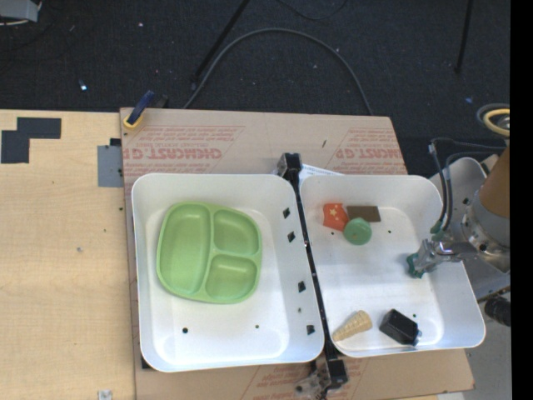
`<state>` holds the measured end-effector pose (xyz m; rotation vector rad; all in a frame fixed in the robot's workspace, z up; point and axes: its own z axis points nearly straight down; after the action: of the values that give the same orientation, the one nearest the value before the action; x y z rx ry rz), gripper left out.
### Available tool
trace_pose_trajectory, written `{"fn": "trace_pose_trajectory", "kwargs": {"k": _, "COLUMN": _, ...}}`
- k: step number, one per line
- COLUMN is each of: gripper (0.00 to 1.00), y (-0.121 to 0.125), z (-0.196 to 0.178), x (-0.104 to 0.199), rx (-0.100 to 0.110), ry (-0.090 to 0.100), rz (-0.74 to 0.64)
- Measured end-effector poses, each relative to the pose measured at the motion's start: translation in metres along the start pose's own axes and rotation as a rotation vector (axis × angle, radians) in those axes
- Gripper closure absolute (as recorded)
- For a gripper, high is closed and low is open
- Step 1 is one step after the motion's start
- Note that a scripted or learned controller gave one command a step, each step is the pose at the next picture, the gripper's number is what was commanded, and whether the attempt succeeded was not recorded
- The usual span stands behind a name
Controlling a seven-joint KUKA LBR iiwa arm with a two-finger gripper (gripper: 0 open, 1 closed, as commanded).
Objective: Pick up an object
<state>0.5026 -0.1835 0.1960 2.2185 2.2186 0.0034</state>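
Black block: located nearest the camera, in the front corner of the right bin. It is judged rigid and light; a grasp across its short sides is advised.
Cone piece: lies on its side just beside the black block, toward the divider. It is judged light and stiff, and prone to roll; it is best taken across the wide end.
Gripper: positioned low over the right side of the right bin, near the wall, with a teal tip showing.
Jaws: the opening cannot be told, as the fingertips are small and blurred; nothing is seen held between them.
Green ball: rests in the middle of the far half of the right bin, well apart from the gripper. It is probably smooth and free to roll; a centred grasp across its widest part is required.
Red piece: set just beside the green ball, on the divider side. It is judged small and light.
Brown block: lies behind the green ball, touching or nearly touching it.
Green tray: a divided plate lying flat in the left bin. It is judged stiff and broad, and poorly suited to a two-finger grasp except at the rim.
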Motion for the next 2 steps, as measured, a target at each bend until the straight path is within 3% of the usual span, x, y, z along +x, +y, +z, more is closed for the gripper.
{"fn": "trace_pose_trajectory", "kwargs": {"k": 1, "gripper": 1.00, "y": 0.001, "z": -0.040, "x": 0.000, "rx": 0.002, "ry": 0.001, "rz": 0.000}}
{"fn": "trace_pose_trajectory", "kwargs": {"k": 2, "gripper": 1.00, "y": 0.006, "z": -0.028, "x": 0.051, "rx": 0.006, "ry": 0.002, "rz": -0.004}}
